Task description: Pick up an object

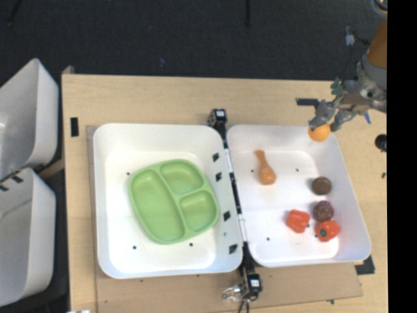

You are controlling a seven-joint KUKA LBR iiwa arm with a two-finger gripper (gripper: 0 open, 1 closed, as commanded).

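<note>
Pale wooden tabletop [150, 100] under both bins, and I've got my claw [324, 124] hovering over the far corner of the right bin [280, 250], pinching a small orange ball [319, 133] between its fingers. Below it sit a brown round piece [320, 186] and red peppers [298, 220]; left, the green plate [172, 201].

Right bin [280, 240] centre open; 4 items [317, 215] crowd right side

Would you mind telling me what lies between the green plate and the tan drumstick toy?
In the camera view, the two bins' adjoining rims lie between the green plate and the drumstick toy; otherwise bare white floor.
</note>
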